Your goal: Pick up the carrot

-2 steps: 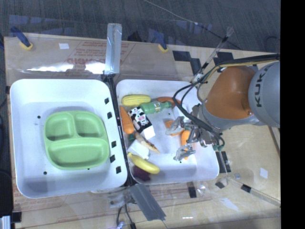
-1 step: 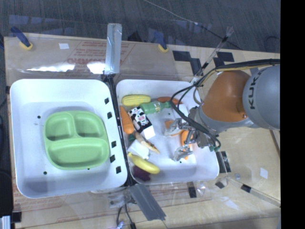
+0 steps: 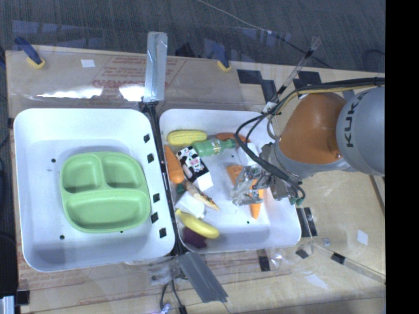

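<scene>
Orange carrot (image 3: 174,166) along bin's left wall

A light wooden bench (image 3: 340,201) is holding two white bins side by side. The left bin (image 3: 26,175) is sitting near its left edge, the right bin (image 3: 281,231) touching beside it.

A robotics lab: a KUKA arm (image 3: 340,133) reaches from the frame's right over taped white bins (image 3: 39,175) of toy food.

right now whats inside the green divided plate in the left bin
The green plate shows three bare compartments, all fully in sight with nothing covering them. The toys lie in the right bin.
</scene>
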Tool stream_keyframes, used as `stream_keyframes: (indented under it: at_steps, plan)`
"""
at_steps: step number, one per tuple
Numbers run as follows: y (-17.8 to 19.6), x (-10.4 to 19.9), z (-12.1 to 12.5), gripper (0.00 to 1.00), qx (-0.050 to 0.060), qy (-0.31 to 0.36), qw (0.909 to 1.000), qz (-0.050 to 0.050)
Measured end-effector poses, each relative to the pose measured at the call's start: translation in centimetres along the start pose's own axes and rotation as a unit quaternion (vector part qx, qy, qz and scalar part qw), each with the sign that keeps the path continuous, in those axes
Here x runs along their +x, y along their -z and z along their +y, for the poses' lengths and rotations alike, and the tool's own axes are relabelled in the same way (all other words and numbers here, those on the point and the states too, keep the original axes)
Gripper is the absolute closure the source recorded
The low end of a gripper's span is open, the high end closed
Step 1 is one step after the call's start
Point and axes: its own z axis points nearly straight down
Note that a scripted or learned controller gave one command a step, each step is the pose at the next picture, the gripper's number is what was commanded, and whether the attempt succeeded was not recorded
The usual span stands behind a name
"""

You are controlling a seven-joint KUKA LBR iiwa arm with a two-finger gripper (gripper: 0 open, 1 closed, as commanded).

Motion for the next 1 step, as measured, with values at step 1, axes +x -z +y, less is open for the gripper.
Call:
stream_keyframes:
  at_steps: [1]
  plan:
    - [5.15,-2.79,4.98,1.00,-0.001,-0.053,0.9986,-0.001]
